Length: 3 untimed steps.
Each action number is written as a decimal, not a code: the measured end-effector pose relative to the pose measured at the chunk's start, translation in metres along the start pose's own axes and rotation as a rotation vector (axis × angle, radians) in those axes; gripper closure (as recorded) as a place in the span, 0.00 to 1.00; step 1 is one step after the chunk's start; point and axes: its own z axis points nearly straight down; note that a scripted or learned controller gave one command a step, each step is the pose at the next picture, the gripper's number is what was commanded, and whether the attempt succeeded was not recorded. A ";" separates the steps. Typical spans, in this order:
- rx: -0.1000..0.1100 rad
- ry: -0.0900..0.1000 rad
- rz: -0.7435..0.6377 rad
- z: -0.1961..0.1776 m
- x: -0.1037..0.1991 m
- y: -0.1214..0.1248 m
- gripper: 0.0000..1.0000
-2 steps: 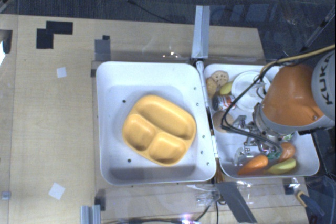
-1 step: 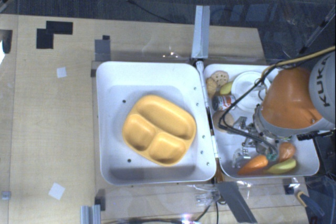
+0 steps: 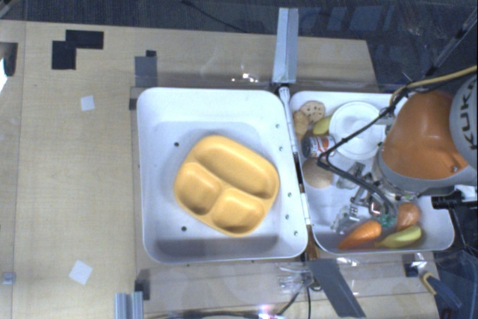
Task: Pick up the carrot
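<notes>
Orange carrot (image 3: 361, 233) lies at the right bin's (image 3: 448, 241) front edge, touching a banana (image 3: 401, 237), so the gripper (image 3: 364, 207) above, its state untellable, could catch both.

Two white bins sit side by side on the wooden bench. The left bin (image 3: 157, 160) holds a yellow divided plate (image 3: 225, 184) near its middle. The right bin (image 3: 448, 235) is crowded: a cookie (image 3: 310, 113) in the far left corner, a white bowl (image 3: 358, 127) to its right, and a small can (image 3: 312, 146) just nearer. The arm's orange band (image 3: 422, 137) hangs over the bin's right half, with the gripper (image 3: 366, 207) low above the near edge. Just below it the carrot (image 3: 361, 234) lies along the near wall, a yellow-green banana (image 3: 402, 237) touching its right end.
</notes>
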 end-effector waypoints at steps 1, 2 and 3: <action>0.000 0.003 0.037 0.006 0.003 0.007 0.00; 0.000 0.003 0.036 0.006 0.003 0.007 0.00; 0.000 0.003 0.036 0.006 0.003 0.007 0.00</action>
